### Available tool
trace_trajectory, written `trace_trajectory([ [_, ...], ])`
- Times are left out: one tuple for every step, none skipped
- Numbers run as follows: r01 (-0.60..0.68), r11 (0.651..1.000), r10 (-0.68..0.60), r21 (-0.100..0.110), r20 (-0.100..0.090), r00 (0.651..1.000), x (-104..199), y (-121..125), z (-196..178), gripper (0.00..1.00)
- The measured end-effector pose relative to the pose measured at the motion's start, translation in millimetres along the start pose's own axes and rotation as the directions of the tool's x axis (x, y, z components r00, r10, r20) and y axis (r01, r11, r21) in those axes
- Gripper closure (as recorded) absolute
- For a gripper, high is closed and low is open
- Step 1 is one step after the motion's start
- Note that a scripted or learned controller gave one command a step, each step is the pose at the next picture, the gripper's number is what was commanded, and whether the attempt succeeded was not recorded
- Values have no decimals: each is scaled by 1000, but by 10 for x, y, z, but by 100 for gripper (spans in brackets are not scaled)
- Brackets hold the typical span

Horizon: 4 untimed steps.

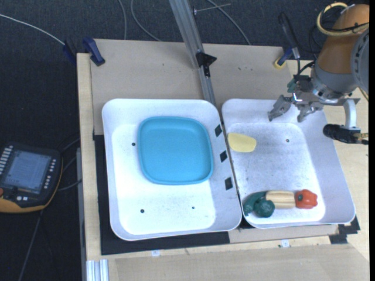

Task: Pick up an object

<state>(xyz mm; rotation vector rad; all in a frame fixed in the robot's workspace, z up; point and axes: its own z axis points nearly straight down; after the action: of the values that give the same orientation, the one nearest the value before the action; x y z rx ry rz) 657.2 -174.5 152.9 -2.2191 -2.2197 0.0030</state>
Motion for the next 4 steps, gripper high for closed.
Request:
trace_trajectory([
  [0,1000,0,1,0,1000,5,-8,525,0],
  [1,1000,-1,-6,1,1000,3,10,385,100],
  [1,1000,-1,-9,2,1000,72,-38,-197,100],
  [0,1000,0,-9,2,1000,73,-89,-817,100],
])
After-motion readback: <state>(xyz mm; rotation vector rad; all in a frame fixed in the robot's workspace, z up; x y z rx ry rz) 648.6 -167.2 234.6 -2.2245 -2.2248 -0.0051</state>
